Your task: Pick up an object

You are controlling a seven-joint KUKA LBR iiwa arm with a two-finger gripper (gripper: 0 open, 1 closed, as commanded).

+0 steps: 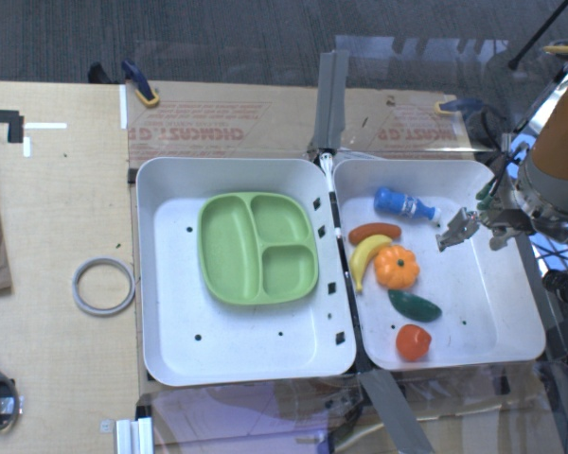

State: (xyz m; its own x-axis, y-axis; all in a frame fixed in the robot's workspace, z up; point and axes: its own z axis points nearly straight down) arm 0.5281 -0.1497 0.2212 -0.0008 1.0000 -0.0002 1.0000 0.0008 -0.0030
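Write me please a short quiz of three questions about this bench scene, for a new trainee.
1. True or false: the green divided plate lies in the left bin.
2. Which thing lies nearest the gripper?
A. the tomato
B. the blue bottle
C. the tape ring
3. Fill in: the banana touches the small orange ____.

Key:
1. True.
2. B. The bottle lies in the right bin, just left of the gripper, apart from it.
3. Pumpkin.

Red print on the cardboard sheet (265, 121) — upside down, unreadable.
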